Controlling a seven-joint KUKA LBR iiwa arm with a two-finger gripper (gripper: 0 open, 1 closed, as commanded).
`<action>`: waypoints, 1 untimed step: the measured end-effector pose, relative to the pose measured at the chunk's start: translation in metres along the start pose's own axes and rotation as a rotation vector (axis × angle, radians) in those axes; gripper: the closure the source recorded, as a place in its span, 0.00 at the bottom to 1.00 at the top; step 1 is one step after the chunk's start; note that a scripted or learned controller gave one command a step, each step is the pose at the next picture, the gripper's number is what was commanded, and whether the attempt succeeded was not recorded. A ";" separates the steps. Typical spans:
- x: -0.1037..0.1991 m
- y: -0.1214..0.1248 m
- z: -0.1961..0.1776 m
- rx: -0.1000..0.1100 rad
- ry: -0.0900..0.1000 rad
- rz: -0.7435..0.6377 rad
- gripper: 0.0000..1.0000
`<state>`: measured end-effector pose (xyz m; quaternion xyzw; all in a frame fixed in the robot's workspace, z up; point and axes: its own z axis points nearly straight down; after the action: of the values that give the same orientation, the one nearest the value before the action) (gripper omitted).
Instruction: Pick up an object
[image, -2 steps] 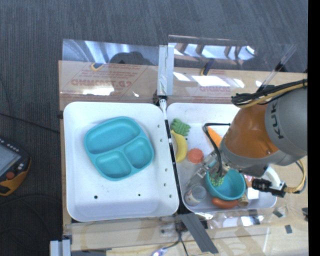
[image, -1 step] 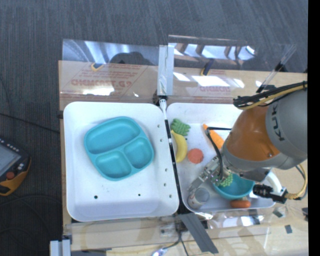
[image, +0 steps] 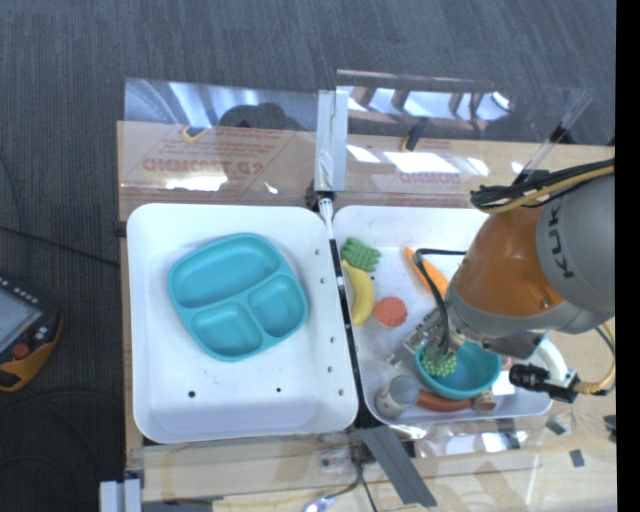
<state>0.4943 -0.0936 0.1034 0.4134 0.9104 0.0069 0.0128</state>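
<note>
My gripper (image: 437, 352) reaches down into the right bin (image: 372, 372), over the near edge of a teal bowl (image: 472, 372) that holds green peas (image: 438, 363). The arm's orange band and wrist hide most of the gripper. A yellow banana (image: 361, 294) lies along the bin's left wall, with a green leafy toy (image: 361, 254) just behind it. An orange-red round piece (image: 391, 312) sits left of the gripper. An orange carrot (image: 430, 273) pokes out behind the arm. A grey metal cup (image: 398, 393) and a reddish sausage (image: 441, 402) lie at the bin's front.
The left bin (image: 160, 390) holds a teal divided plate (image: 237, 295). A clear plastic screen (image: 330, 140) stands behind both bins. A black cable (image: 432, 253) loops over the right bin beside the arm. A handheld controller (image: 20, 335) lies on the floor at far left.
</note>
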 end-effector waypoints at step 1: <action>0.000 0.000 0.000 0.000 0.000 0.000 0.00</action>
<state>0.4943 -0.0935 0.1034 0.4133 0.9105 0.0068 0.0127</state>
